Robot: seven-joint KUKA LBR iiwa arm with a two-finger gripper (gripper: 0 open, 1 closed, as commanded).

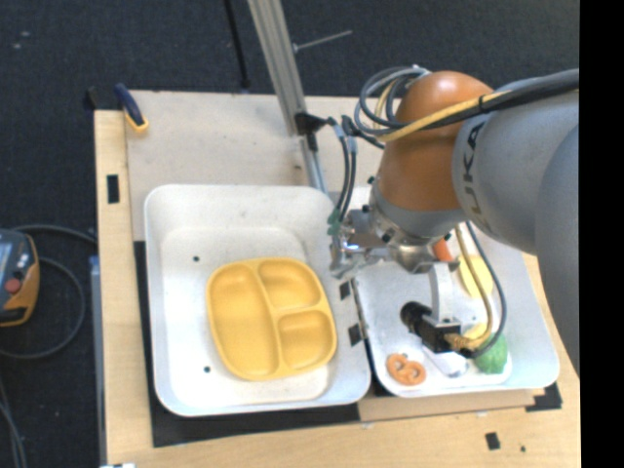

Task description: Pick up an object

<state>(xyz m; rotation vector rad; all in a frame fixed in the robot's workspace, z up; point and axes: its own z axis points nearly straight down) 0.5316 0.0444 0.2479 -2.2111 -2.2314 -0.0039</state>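
One smooth yellow plastic plate [271, 317] with three sections lies in the left bin [171, 213]. In the right bin [541, 344] lie one orange pretzel-shaped toy [405, 369] and one green lump [493, 357]. The gripper [437, 291] hangs above this bin; if it is open or closed, I cannot tell.

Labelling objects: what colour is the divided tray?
Tray is yellow; clearest in the camera view.

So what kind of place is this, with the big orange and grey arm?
Probably a robot testing lab. A robot arm hangs above white bins set on a wooden bench, and a metal post stands behind them.
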